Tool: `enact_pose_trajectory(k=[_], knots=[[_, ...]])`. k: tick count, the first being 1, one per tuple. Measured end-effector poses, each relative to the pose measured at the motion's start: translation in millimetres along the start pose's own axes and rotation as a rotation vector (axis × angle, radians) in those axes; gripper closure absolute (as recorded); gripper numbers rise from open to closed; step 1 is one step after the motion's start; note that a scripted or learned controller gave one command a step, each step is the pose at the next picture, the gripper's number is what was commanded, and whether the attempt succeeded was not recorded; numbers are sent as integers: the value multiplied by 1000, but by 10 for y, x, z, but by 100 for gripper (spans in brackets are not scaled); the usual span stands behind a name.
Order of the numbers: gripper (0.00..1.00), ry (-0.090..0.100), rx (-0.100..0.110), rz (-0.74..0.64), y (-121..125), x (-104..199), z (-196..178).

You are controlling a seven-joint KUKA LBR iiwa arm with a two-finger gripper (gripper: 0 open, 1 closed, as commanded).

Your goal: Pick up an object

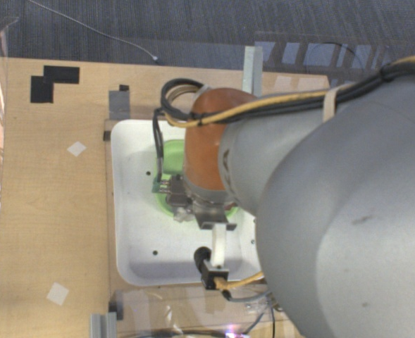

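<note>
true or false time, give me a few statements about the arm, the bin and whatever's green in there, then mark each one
1. The arm hangs over a white bin. True.
2. The band above the wrist is blue. False: the band is orange.
3. A green thing lies in the bin, partly hidden by the arm. True.
4. The green thing lies out on the wooden bench, left of the bin. False: it is inside the bin, under the wrist.
5. A yellow cable runs along the arm. True.
6. The bench top is bare metal. False: the bench is light wood.
</note>
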State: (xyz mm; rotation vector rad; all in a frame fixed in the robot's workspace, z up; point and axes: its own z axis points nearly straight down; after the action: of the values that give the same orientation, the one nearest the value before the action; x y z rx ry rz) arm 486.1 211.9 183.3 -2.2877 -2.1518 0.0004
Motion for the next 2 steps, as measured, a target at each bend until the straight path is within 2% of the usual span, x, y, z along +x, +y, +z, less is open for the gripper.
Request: enact_pose_trajectory(k=[1, 2], knots=[[100, -1, 0, 359, -15, 233, 43], [100, 2, 0, 990, -7, 230, -10]])
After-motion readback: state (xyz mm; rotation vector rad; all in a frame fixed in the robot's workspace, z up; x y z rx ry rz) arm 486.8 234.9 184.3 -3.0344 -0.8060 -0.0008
